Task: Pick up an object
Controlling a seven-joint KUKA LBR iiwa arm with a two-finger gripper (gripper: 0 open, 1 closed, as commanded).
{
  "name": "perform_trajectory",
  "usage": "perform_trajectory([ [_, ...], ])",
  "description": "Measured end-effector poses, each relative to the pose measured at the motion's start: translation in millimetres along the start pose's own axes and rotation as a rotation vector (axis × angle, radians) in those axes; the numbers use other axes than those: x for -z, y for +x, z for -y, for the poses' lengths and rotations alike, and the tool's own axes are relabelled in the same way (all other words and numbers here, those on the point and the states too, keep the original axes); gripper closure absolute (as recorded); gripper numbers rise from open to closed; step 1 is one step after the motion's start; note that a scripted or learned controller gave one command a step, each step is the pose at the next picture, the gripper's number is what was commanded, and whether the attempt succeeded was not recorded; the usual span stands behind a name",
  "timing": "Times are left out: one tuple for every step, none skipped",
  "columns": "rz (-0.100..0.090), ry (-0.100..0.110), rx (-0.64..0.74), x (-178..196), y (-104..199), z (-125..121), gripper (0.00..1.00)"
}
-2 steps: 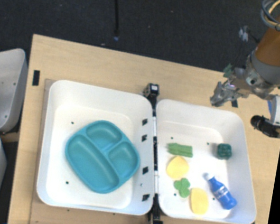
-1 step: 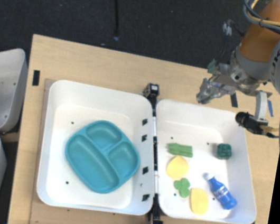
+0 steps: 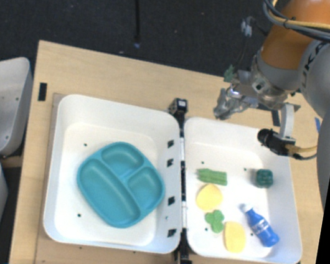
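Observation:
My gripper [image 3: 226, 107] hangs over the back edge of the right bin [image 3: 234, 134], well above its contents, with nothing between its fingers. In that bin lie a flat green piece [image 3: 212, 176], a yellow round piece [image 3: 209, 197], a small green clover-shaped piece [image 3: 215, 220], a yellow oval piece [image 3: 234, 236], a blue bottle with a white cap [image 3: 259, 225] and a dark teal block [image 3: 264, 178]. All of them sit toward the bin's front half, apart from the gripper.
The left bin [image 3: 68, 124] holds a teal divided plate [image 3: 120, 183]. A black-clipped ridge [image 3: 177, 175] separates the two bins. Bare wooden bench [image 3: 130, 78] runs behind both bins.

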State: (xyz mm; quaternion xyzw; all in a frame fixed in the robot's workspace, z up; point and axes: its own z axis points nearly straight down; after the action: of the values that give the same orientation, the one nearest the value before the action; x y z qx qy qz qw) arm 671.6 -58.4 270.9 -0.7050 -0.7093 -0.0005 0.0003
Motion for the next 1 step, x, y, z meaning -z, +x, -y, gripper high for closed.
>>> perform_trajectory([
  [0.000,0.001,0.000,3.7,51.5,8.9,1.00],
])
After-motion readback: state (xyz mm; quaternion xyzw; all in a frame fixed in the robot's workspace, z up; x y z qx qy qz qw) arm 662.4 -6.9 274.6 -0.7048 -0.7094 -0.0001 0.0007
